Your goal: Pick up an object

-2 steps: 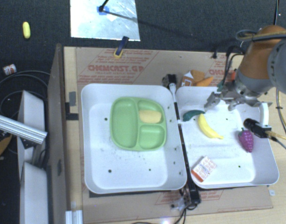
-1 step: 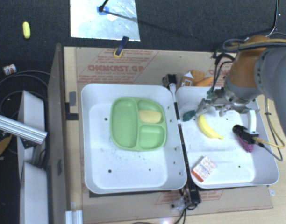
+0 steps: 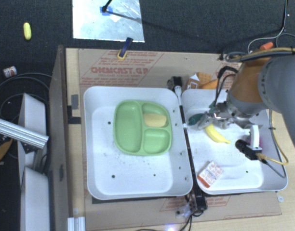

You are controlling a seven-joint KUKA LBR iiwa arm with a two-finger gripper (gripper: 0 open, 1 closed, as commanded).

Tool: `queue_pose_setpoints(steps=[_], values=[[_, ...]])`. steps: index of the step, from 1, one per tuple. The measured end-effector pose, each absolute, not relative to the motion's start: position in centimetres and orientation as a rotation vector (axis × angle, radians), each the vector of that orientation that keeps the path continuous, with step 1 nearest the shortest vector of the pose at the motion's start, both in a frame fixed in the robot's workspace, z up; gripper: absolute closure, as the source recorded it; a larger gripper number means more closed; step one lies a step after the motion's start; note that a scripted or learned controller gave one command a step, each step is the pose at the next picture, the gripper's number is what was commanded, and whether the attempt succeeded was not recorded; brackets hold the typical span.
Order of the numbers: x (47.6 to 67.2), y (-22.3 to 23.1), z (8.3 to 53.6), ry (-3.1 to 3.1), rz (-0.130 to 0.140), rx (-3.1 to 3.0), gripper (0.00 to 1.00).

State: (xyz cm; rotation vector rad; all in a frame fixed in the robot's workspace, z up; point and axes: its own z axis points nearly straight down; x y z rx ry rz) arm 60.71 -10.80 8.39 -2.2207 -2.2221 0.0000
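Observation:
In the right bin (image 3: 244, 179), a yellow banana (image 3: 217, 134) lies near the middle. A dark green object (image 3: 197, 119) rests to its left, close to the wall between the bins. My gripper (image 3: 213, 118) hangs low over the right bin's far left part, just above the banana and beside the green object. A red-and-white packet (image 3: 210, 173) lies near the front left corner. In the left bin (image 3: 101, 177), a green divided plate (image 3: 133, 134) holds a yellow item (image 3: 155, 120) in its far right compartment.
The grey arm (image 3: 277, 85) reaches in over the right bin's far right side. An orange-and-white object (image 3: 204, 83) sits at that bin's far rim. Cardboard (image 3: 133, 69) lies under both bins. The near right part of the right bin has open floor.

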Motion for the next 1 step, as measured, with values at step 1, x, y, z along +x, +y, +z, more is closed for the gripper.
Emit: queue_pose_setpoints(steps=[1], values=[[60.88, -10.83, 9.52, -2.225, -0.004, -2.222, 1.0]])
